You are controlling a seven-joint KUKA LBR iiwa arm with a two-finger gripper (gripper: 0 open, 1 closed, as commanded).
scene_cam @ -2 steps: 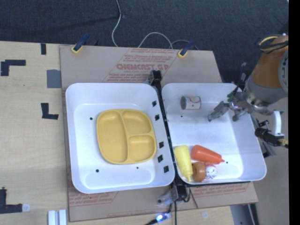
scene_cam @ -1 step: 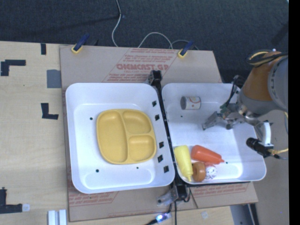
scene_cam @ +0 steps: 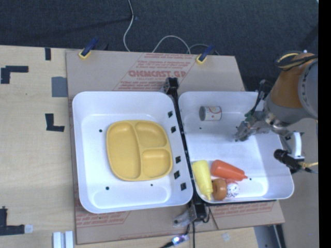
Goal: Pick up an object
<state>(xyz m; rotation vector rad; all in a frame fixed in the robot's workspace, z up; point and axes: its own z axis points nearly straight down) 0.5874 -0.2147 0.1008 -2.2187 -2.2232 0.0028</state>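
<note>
Gripper (scene_cam: pixel 242 135) hangs low over the right bin (scene_cam: pixel 258 99), toward its right side; whether it grips anything I cannot tell. Going left to right: a yellow divided plate (scene_cam: pixel 138 150) lies in the left bin (scene_cam: pixel 85 138). Nearest the gripper, a small can (scene_cam: pixel 210 113) lies on its side, probably light, stiff and prone to roll; pinch across its body. Nearer lie a yellow bottle (scene_cam: pixel 202 177) and a carrot (scene_cam: pixel 227 170).

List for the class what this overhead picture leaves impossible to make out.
- Gripper: too small and dark in the camera view to tell how its fingers stand.
- Small can: label too blurred to read.
- Brown and white items in the right bin: bunched against the banana and carrot, identity unclear.
</note>
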